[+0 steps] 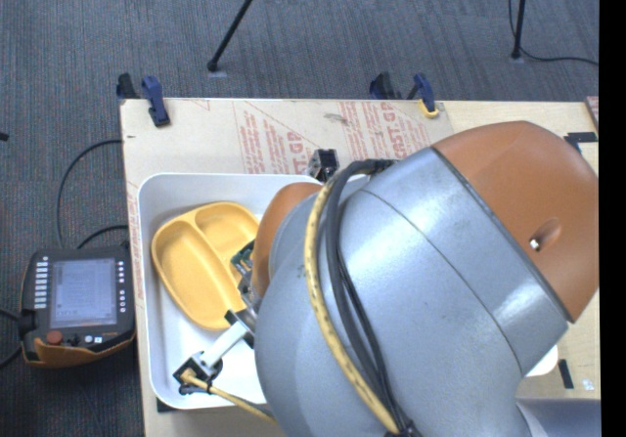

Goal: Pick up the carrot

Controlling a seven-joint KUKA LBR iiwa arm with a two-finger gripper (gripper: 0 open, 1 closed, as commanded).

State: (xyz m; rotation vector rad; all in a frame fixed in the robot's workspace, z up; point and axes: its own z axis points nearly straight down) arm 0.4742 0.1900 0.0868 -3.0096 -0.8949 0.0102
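My grey arm (411,308), with its orange band (518,200), reaches in from the right and fills the middle of the camera view. It hides most of the left white bin (147,230) and nearly all of the right one, along with whatever lies under it. The wrist end sits low over the left bin, and my gripper (246,290) is tucked under the arm's left edge. A yellow two-compartment dish (201,259) lies in the left part of that bin, right next to the wrist. A small green and dark piece (242,257) pokes out at the arm's edge; what it is I cannot tell.
The bins rest on a pale board (225,132) held by blue clamps (155,101) at its far edge. A teach pendant (78,303) lies on the carpet to the left. Tripod legs (240,10) stand beyond the bench.
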